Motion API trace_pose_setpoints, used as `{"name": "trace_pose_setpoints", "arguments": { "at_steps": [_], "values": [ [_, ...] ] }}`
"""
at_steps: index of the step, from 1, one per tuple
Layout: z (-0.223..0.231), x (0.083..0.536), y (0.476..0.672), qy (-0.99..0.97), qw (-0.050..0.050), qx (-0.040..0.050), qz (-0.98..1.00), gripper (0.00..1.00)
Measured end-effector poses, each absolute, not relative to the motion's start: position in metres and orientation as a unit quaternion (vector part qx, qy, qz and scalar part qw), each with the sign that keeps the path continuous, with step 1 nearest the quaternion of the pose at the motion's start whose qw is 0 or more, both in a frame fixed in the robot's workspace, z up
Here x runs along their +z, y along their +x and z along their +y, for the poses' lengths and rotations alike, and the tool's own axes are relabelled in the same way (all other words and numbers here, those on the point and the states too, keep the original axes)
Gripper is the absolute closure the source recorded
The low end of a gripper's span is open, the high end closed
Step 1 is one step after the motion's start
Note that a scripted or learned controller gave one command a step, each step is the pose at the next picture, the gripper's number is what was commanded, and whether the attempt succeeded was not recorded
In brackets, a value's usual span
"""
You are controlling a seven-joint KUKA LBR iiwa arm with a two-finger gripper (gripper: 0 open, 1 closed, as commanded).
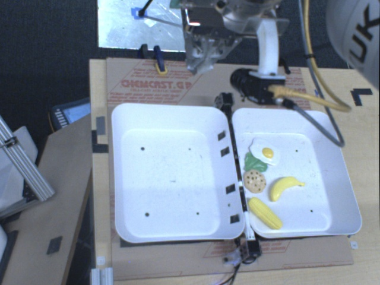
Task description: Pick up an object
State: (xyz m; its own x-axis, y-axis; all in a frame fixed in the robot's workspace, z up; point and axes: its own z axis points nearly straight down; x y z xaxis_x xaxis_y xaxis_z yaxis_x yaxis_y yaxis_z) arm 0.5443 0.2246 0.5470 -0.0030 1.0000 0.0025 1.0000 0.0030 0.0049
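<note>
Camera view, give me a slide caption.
Gripper raised behind two white bins; right bin holds fried egg, cookie, banana, corn.

Your KUKA arm (356, 28) shows a smooth pale-grey housing at the frame's upper right, stamped with dark letters, a "U" and part of a "K" readable. The wrist section (249, 5) is a rounded silver-grey metal drum, with a white post (267, 46) running down to a black base. A yellow cable (309, 97) and a grey cable (323, 126) trail from it. The gripper (202, 55) is a blurred grey metal block, a small red light glowing on its face.
</note>
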Motion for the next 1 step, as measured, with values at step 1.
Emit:
{"name": "trace_pose_setpoints", "arguments": {
  "at_steps": [1],
  "values": [
    [0.2345, 0.4734, 0.5742, 0.707, -0.001, -0.0026, 0.707, 1.00]
  ]
}}
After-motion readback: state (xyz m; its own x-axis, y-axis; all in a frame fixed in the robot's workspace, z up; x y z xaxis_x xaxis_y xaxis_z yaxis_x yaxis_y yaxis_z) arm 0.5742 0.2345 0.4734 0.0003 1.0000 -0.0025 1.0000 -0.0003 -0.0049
